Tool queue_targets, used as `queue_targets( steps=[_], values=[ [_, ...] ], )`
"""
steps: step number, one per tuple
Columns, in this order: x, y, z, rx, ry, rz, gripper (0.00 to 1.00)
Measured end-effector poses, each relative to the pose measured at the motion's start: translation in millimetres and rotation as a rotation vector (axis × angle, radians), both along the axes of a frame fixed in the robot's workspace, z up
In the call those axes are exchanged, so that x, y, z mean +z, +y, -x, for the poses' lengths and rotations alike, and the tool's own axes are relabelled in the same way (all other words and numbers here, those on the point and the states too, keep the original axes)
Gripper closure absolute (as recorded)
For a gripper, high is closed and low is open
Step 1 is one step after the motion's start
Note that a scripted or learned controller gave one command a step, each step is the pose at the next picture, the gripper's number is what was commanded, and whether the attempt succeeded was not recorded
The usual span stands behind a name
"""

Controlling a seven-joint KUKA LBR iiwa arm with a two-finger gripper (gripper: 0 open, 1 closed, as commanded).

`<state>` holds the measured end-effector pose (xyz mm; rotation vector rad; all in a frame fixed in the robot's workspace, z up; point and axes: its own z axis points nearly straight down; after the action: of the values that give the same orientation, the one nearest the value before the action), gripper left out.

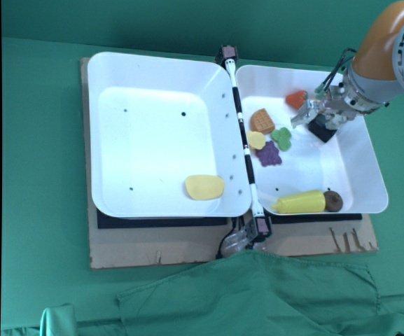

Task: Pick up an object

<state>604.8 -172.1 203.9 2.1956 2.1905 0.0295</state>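
Green cloth (258, 292) foreground; red piece (296, 99) beside end effector (302, 116).

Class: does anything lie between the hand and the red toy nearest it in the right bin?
Nothing visible does. The hand hangs right beside the red toy; the green toy lies lower left, aside.

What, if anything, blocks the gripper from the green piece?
Likely nothing, so yes: the gripper is just right of the green piece, with bare bin floor between them and nothing lying on it.
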Motion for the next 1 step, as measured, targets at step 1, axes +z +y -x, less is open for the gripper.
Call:
queue_targets(
  steps=[1],
  values=[
    [-0.1, 0.3, -1.0, 0.001, -0.001, 0.0, 0.0]
  ],
)
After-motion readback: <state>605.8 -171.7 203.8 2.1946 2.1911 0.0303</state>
